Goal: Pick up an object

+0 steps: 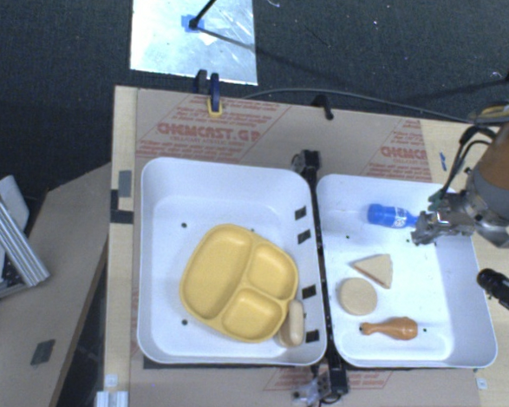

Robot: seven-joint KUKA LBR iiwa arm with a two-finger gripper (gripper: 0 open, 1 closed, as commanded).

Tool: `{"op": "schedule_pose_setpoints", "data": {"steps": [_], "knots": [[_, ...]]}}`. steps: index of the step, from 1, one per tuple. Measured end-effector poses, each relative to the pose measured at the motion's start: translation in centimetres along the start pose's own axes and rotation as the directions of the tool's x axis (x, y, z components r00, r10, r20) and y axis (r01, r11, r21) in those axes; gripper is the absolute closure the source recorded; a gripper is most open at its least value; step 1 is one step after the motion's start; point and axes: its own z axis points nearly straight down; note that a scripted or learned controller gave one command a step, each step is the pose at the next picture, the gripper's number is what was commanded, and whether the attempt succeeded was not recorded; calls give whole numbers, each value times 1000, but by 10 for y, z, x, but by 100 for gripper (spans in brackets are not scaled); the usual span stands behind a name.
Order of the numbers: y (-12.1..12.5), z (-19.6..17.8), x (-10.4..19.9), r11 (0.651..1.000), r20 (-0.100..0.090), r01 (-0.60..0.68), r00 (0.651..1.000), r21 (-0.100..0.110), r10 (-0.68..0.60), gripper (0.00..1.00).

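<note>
In the right bin (480,331) lie a blue bottle-shaped toy (387,216) at the back, a tan wedge (374,269) in the middle, a round tan disc (357,296) below it, and a brown pear-shaped piece (392,328) near the front. My gripper (428,228) hangs over the right bin's back right part, just right of the blue toy. Nothing shows between its fingers.
The left bin (161,235) holds a yellow divided plate (239,282) with a small beige piece (293,323) at its right edge. A black divider with clips (311,246) runs between the bins. A black part (501,288) sticks in at the right.
</note>
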Motion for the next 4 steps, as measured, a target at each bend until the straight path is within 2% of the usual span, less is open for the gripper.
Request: {"op": "schedule_pose_setpoints", "data": {"steps": [3,4], "knots": [[0,-14,177,1000,-4,7,1000,4,-7,100],[6,-25,223,1000,-3,5,1000,4,-5,100]]}}
